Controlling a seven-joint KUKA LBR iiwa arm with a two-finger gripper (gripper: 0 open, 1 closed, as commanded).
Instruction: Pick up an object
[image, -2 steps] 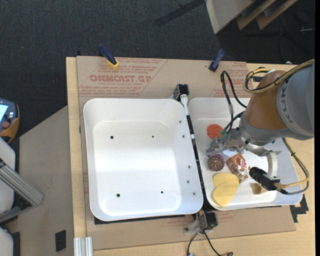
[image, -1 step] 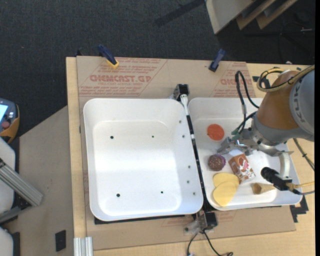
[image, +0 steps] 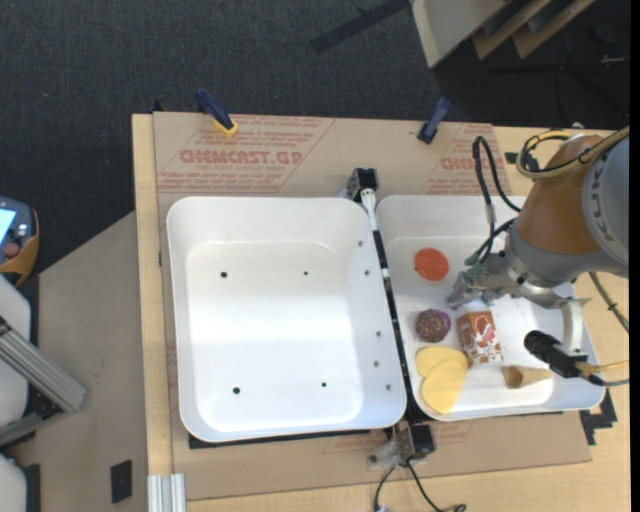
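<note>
- Packet (image: 479, 337), red and white, lies in the right-hand bin (image: 450, 222) near its middle, just on the near side of the gripper (image: 468, 290) and not lifted.
- From where I stand I cannot tell how far open the gripper is. Nothing can be seen held in it.
- It hangs low over the bin, and the grey arm (image: 565, 225) with its orange band comes in from the right.
- A dark red ball (image: 433, 324) sits just left of the packet.
- An orange-red disc (image: 432, 264) lies farther back, left of the gripper.
- Two yellow round pieces (image: 441, 378) overlap at the near edge, below the ball.
- A small tan bit (image: 514, 376) rests near the packet's lower right corner.
- The left-hand bin (image: 270, 320) touches the right one along one side.
- Both bins sit on a cardboard sheet (image: 250, 152) with red lettering, held at the back by two blue clamps (image: 216, 111).
</note>
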